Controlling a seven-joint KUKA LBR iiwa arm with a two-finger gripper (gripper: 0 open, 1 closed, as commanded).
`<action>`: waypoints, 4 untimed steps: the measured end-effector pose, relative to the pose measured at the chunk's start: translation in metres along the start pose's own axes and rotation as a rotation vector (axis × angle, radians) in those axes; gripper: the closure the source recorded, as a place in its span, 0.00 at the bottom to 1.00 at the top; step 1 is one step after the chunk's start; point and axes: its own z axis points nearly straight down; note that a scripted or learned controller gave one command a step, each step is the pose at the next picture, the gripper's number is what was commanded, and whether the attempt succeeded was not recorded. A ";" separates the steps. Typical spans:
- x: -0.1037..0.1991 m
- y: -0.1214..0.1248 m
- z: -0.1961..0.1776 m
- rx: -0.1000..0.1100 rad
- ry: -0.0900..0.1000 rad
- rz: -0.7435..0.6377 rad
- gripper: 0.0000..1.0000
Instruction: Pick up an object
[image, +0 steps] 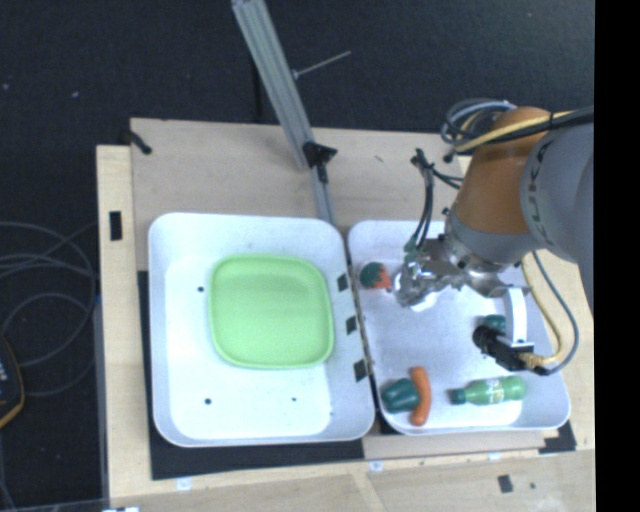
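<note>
**Arm low over the right bin, objects scattered along its edges**

The grey arm (520, 190) with its orange band reaches in from the right and bends down over the right bin (450, 340). Its gripper (418, 285) sits low near the bin's upper left part; from this slanted view the metal parts blur together, so how far the claw stands open, or whether it has hold of anything, cannot be told.

Just beside the gripper, toward the bin's left edge, lies a small ball (375, 274), green with an orange-red patch. It looks close to the claw but apart from it.

Along the bin's near edge lie three more things. A green bottle (488, 391) rests on its side near the near right corner. An orange carrot-like stick (421, 396) lies near the near left corner, and a dark green lump (397, 393) touches it on its left side.

The left bin (180, 330) carries a light green square plate (271, 311), set roughly in its middle.

Both bins rest side by side on the wooden bench (220, 165). A grey metal pole (285, 90) slants across the bench's far edge.
</note>
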 end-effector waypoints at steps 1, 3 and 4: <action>0.047 0.005 -0.016 -0.001 0.000 0.000 1.00; 0.156 0.038 -0.043 -0.001 0.000 0.000 1.00; 0.152 0.038 -0.043 0.000 -0.002 0.004 0.00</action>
